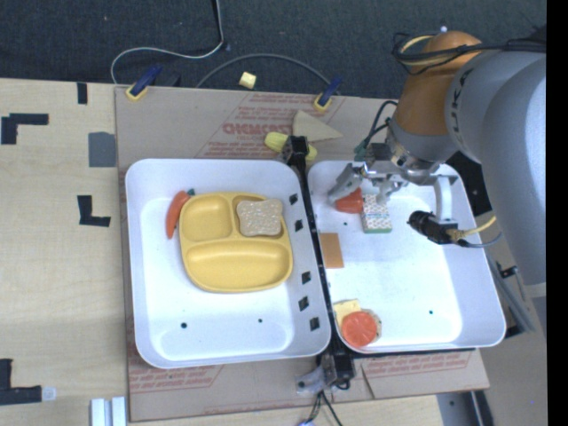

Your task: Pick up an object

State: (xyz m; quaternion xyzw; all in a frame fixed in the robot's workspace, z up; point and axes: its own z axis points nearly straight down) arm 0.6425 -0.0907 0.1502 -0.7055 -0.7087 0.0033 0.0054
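My gripper (387, 201) hangs low over the far part of the right bin (444, 300), its fingers spread open. A small pale block with a green and red speckled face (376, 217) lies on the bin floor between the fingers, not gripped. A red piece (350, 203) lies just beside the left finger (343, 185). A flat brown rectangle (331, 250) rests nearer the bin's left wall. At the near left corner sit a red-orange round item (360, 327) and a yellow piece (343, 307).
The left bin (151, 309) holds a yellow divided plate (235, 260) with a bread slice (260, 217) and a carrot (176, 213) beside it. A black divider (306, 238) separates the bins. The arm's bulk (506, 122) overhangs the right side.
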